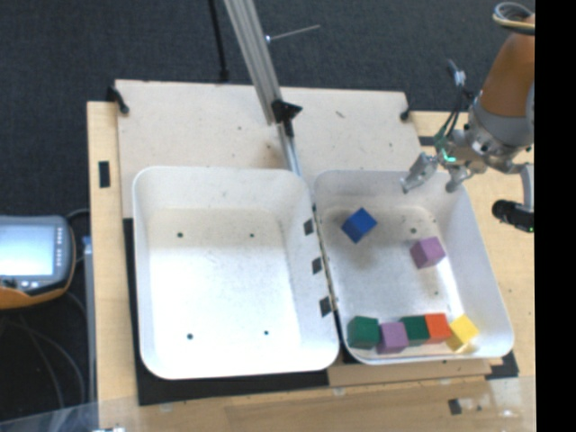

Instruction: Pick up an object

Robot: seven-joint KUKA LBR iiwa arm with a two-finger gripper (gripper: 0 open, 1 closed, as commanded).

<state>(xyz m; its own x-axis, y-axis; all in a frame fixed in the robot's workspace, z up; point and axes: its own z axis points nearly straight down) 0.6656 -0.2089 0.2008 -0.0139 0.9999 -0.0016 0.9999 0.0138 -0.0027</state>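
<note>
A: Status on the pick?

B: Grey arm with the orange band [509,70] is in from 3 o'clock. The gripper [436,174] hangs over the 12 o'clock rim of the right shallow white plastic bin [481,268]. The fingers look spread apart, with nothing between them.

A: Candidates?

B: Blue cube [358,224] sits alone on the bin floor, at about 8 o'clock from the fingers, near but well clear of them. Purple cube [427,252] is at about 6 o'clock from the fingers, also loose. The rest are packed along the bin's 6 o'clock wall: green cube [364,332], second purple cube [393,336], darker green cube [415,328], orange cube [437,328], yellow cube [463,331], each touching or just beside its neighbour.

A: Which one?

B: My call is blue or the lone purple. There's free space on all sides, so the fingers can straddle it. The row against the wall leaves no room for a finger.

A: Approach?

B: Centre over the cube and turn the wrist so the fingers line up with two flat faces, not corners. Blue looks rotated, so match that. Descend straight, close, lift slow. The left white bin [153,268] on the wooden counter [103,241] isn't involved.
</note>
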